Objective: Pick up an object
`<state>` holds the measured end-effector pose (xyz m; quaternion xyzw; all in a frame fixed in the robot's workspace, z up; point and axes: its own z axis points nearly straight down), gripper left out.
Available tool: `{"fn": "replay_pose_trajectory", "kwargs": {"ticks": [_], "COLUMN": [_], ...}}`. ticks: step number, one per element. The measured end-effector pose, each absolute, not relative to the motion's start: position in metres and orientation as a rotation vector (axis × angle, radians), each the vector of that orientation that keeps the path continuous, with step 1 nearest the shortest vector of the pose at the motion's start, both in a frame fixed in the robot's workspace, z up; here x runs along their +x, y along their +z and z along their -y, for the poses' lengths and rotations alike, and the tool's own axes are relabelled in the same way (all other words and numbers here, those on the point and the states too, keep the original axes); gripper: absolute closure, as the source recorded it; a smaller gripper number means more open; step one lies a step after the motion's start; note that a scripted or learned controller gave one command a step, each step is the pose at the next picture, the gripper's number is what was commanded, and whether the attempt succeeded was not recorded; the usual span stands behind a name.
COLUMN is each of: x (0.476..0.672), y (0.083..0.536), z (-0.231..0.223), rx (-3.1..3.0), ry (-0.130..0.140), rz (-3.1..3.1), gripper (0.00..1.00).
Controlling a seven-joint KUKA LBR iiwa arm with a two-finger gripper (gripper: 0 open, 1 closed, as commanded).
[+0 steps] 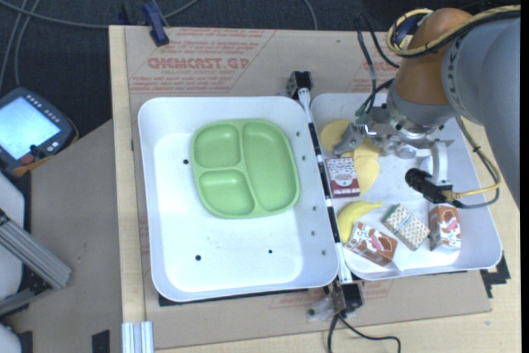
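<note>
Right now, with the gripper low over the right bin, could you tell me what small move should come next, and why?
Probably a short straight descent. The gripper hangs at the right bin's left end, just above the yellow fruit and the red carton, and nothing shows between its fingers.

- Left bin (165,202): divided tray (245,168) inside, toward far side.
- Right bin (475,248): banana (355,212) near the shared wall, three cartons (405,231) along near edge, arm (446,62) over far part.

Two white bins (165,202) on bench (124,95)
</note>
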<state>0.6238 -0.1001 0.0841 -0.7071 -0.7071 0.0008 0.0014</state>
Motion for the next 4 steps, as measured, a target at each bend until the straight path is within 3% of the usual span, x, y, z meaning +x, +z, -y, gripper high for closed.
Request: {"fn": "replay_pose_trajectory", "kwargs": {"ticks": [1, 2, 4], "x": [0.615, 0.644, 0.633], "y": [0.09, 0.085, 0.085], "z": [0.11, 0.091, 0.107], "rx": [-2.22, -2.221, -2.22], "ry": [0.002, -0.002, 0.001], "rz": [2.219, 2.224, 2.22], "gripper": [0.0, 0.0, 0.0]}}
